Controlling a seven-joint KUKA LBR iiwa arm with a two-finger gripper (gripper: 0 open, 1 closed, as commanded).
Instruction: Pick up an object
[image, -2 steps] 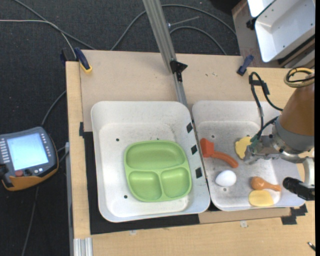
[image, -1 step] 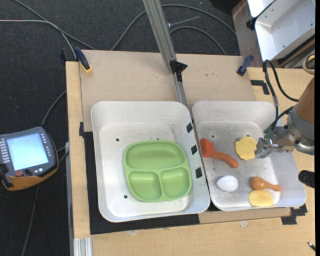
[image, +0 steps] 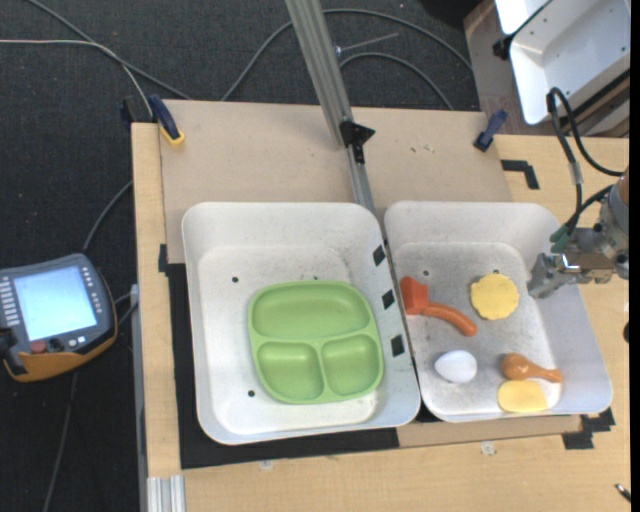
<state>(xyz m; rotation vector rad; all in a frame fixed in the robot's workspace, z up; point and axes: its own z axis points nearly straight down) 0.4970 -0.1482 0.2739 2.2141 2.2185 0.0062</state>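
The right bin (image: 470, 225) holds several small objects: a yellow round piece (image: 495, 297), an orange-red scoop-like toy (image: 435, 306), a white egg (image: 456, 366), an orange drumstick (image: 530, 369) and a pale yellow lump (image: 525, 397). My gripper (image: 550, 273) hangs over the right bin's right side, just right of the yellow round piece and a little above it. Nothing can be seen held in it. The arm comes in from the right edge of the view.
A green divided plate (image: 315, 340) lies in the left bin (image: 215, 300). A slanted metal pole (image: 335, 100) rises behind the seam between the two bins. A teach pendant (image: 55, 315) sits on the floor at left. Blue clamps (image: 168, 122) grip the bench's back corners.
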